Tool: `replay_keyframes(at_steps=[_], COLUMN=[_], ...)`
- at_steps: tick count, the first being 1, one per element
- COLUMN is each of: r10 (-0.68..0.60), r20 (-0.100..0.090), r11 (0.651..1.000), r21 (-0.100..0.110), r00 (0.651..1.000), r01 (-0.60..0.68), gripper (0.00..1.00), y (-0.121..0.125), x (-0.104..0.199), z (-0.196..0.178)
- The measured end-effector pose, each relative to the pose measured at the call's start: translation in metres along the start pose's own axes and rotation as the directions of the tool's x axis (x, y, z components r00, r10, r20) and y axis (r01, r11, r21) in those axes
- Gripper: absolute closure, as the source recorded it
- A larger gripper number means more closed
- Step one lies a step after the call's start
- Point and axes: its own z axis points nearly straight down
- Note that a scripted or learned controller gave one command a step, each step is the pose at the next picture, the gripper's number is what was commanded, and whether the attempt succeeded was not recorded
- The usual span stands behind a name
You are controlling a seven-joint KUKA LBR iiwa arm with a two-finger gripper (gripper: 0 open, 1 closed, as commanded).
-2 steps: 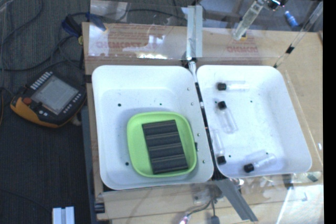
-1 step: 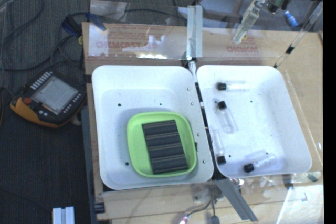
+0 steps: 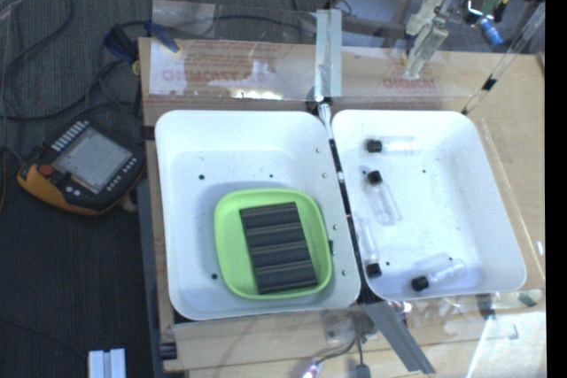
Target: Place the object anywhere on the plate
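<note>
The hand point(image 3: 423, 44) hangs above the table's far edge, beyond the right bin point(image 3: 496, 217); whether it is apart or together I cannot tell. Four clear vials with black caps point(image 3: 383, 195) lie in that bin. The green plate point(image 3: 229, 230), bearing a dark ridged block point(image 3: 279, 248), sits in the left bin point(image 3: 177, 181).

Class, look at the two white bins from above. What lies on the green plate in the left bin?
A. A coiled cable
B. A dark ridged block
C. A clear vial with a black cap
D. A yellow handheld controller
B: the green plate in the left bin carries a dark ridged block, while the clear vials with black caps lie in the right bin.
</note>
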Motion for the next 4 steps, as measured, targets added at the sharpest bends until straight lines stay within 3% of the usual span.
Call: replay_keyframes(at_steps=[2,3,4], r10=[-0.317,-0.599,-0.726], r20=[0.002,0.002,0.003], r11=[0.948,0.801,0.688], r21=[0.0,-0.002,-0.002], r00=[0.948,0.801,0.688], r01=[0.317,0.599,0.726], gripper=[0.0,0.0,0.0], y=[0.009,-0.007,-0.001], x=[-0.001,-0.002,-0.01], z=[0.0,0.0,0.0])
